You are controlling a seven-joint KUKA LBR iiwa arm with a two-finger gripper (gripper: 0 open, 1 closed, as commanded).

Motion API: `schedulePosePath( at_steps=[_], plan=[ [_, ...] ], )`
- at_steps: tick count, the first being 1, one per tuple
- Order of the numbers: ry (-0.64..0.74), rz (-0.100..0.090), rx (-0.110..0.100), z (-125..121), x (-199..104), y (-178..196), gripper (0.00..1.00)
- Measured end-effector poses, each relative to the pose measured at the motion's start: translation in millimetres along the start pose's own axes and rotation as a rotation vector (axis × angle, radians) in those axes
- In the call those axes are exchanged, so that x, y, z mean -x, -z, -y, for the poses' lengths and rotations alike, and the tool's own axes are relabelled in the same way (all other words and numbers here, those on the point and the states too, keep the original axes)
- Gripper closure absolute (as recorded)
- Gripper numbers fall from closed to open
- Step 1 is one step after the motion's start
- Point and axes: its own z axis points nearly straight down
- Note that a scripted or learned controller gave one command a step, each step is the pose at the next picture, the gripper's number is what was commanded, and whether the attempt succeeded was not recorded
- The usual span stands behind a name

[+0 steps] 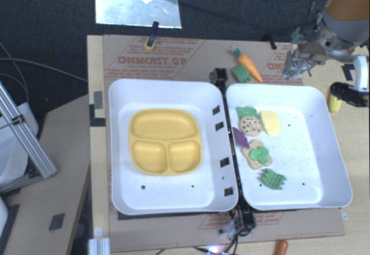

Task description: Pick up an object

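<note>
A green toy leaf (272, 178) lies low in the right bin (332, 132); the gripper (296, 66) hangs at upper right, finger state impossible to tell

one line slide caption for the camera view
Claw hovers beyond the right bin of toy food; yellow divided tray sits in the left bin.

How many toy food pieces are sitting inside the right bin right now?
6, clustered at the left of the right bin: green leaf, cookie, yellow piece, purple piece, tan piece with a green top, green piece. More may hide underneath.
</note>
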Motion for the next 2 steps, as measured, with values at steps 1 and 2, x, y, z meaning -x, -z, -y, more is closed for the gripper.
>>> schedulePosePath(
  at_steps=[1,2],
  plan=[
    [-0.001,0.002,0.000,-11.3,53.2,-29.0,1.00],
    [-0.004,0.001,-0.006,17.5,120.6,-114.7,1.00]
  ],
)
